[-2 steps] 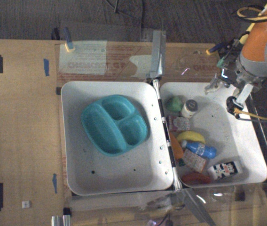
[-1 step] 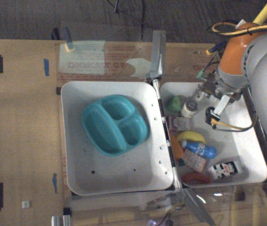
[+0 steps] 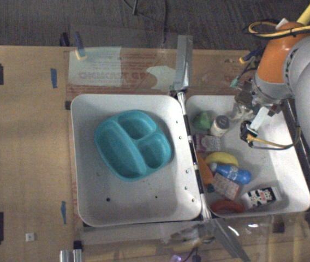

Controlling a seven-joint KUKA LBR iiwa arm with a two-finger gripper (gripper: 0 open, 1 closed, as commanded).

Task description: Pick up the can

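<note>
No label on the clutter in the right bin (image 3: 286,171) can be read. The can (image 3: 219,125), white-topped, stands upright near that bin's far left corner, beside a green object (image 3: 202,120). The pincer (image 3: 241,113) hangs just right of it; its state cannot be told.

Dim, soft-focus view; mild glare on white bins (image 3: 84,146); grainy edges
</note>
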